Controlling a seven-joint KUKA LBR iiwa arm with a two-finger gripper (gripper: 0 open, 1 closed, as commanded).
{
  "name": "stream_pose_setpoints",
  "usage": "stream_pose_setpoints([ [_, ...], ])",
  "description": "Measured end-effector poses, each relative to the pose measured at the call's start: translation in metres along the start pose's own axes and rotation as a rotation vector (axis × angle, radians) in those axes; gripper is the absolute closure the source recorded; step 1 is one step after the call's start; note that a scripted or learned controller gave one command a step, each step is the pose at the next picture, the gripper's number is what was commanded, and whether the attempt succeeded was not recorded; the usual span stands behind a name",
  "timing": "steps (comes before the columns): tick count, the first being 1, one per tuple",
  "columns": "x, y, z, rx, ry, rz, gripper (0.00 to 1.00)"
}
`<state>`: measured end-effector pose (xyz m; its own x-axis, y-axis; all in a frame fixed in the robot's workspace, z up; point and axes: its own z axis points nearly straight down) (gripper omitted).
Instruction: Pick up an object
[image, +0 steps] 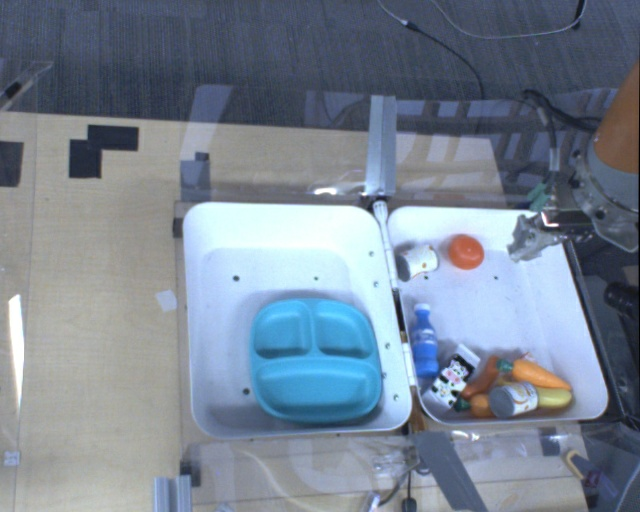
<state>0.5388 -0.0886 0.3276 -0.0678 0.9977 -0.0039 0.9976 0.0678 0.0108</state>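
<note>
Whether the jaws were released or clenched could not be told; the gripper (527, 238) was seen over the far right edge of the right bin (545, 310), with nothing visibly grasped. An orange ball (465, 251), a small cup (418, 261), a blue bottle (424, 341) and a carrot (540, 374) were found in that bin. A blue divided plate (315, 359) was placed in the left bin (220, 300).
</note>
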Motion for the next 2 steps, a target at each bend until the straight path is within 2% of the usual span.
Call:
stream_pose_setpoints([
  [1, -0.044, 0.053, 0.026, 0.007, 0.001, 0.089, 1.00],
  [2, -0.041, 0.086, 0.055, 0.004, 0.002, -0.086, 1.00],
])
